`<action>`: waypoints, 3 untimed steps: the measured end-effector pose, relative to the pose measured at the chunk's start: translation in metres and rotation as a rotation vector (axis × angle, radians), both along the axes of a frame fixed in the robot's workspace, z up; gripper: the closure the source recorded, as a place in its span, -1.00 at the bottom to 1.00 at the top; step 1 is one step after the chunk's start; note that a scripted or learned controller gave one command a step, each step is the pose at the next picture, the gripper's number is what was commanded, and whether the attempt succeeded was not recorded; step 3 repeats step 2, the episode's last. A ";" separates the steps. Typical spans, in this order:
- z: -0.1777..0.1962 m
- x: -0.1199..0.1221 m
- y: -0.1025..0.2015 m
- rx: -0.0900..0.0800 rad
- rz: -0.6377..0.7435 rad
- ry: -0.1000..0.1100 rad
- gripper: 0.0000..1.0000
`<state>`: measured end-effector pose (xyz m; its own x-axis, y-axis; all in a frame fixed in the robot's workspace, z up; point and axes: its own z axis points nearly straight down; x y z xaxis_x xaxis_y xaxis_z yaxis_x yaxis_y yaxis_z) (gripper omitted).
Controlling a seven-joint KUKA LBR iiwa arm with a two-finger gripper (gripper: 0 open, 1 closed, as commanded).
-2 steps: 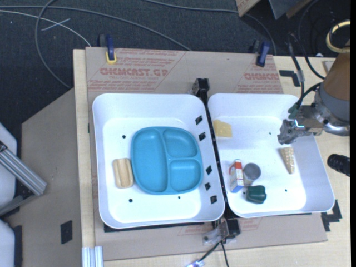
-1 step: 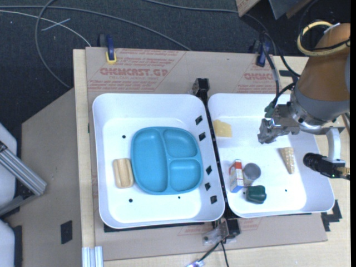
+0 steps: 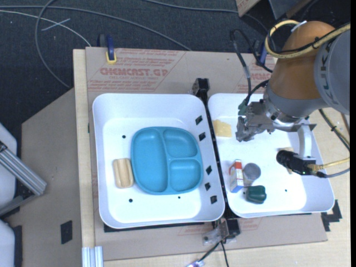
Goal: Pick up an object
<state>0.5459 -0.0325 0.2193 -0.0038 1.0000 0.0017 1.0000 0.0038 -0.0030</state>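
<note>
While I hang over the right-hand bin, my gripper sits just to the view's right of the pale yellow block, apart from it, and I cannot tell whether my jaws are open or closed. Below that block in the view lie a red-and-white carton, a grey disc just beside it, and a dark green piece.

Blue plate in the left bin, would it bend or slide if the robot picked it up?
The blue plate probably stays stiff: its three moulded compartments keep a crisp shape. It looks smooth, so it might slide on the white bin. Lying flat, it seems unlikely to roll.
</note>
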 end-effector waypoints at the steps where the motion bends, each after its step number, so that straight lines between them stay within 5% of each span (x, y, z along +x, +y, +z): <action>1: 0.012 0.014 0.053 0.000 0.002 -0.006 1.00; 2: 0.016 0.032 0.097 0.000 0.002 -0.005 1.00; 3: 0.016 0.032 0.097 0.000 0.002 -0.005 1.00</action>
